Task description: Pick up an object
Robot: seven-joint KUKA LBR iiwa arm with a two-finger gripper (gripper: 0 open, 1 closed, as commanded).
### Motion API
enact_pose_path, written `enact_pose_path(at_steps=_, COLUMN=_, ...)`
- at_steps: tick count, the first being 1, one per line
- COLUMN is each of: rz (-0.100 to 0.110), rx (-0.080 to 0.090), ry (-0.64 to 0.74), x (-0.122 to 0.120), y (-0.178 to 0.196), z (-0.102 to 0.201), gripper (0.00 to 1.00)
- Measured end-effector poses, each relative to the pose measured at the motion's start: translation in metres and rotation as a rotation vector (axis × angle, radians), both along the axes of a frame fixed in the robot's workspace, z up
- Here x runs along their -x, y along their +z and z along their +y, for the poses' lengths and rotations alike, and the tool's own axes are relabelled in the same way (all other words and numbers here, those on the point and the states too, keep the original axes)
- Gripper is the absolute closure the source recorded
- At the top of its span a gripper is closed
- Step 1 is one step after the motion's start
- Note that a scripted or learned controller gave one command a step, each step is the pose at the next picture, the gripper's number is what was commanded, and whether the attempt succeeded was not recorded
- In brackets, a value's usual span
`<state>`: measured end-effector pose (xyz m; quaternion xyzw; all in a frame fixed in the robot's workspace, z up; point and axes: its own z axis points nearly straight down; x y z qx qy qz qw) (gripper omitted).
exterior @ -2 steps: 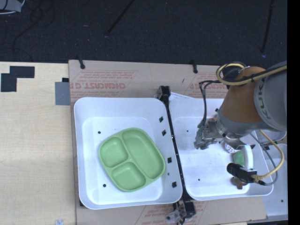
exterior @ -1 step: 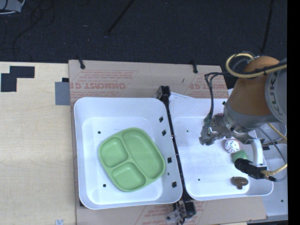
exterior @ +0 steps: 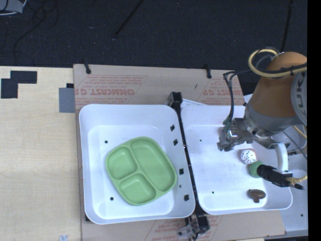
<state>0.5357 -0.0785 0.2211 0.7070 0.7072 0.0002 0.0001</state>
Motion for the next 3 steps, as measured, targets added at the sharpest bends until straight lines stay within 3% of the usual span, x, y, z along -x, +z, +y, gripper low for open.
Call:
enact_pose_path(at_steps=1, rz=0.002, rx=-0.002, ry=0.004, x=-0.001, y=0.007, z=0.051, gripper=1.00)
enact_pose_path(at_steps=2, rz=0.003, rx=-0.002, ry=0.005, x=-0.021, y=0.006, z=0.106, gripper=1.00)
enact_pose_path(at_steps=3, rz=0.004, rx=-0.001, ry=0.004, x=-0.018, y=0.006, z=0.158, gripper=1.00)
